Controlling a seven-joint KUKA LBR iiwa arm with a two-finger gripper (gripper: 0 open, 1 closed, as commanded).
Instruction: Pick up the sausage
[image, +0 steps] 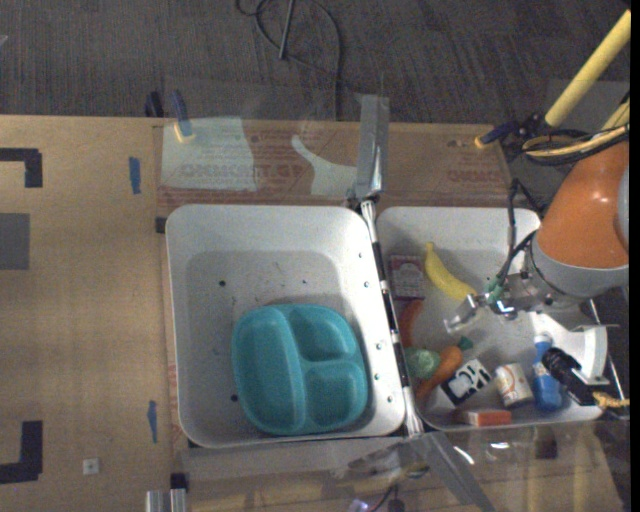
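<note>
The sausage looks to be the reddish-brown piece lying along the left wall of the right bin, well to the left of the gripper and at about the same height in the view; it is small and partly in shadow, so its shape is hard to make out. The gripper hangs over the middle of that bin with its 2 metal fingers spread apart and nothing between them. Just up and left of it lies a yellow banana, and left of the banana, a small red-and-white packet. Below the gripper sit an orange carrot with a green item beside it, a black-and-white box, a small white container and a blue bottle. Far to the gripper's left, in the left bin, rests a teal divided plate with 3 compartments. The orange band of the arm is up and right of the gripper.
</note>
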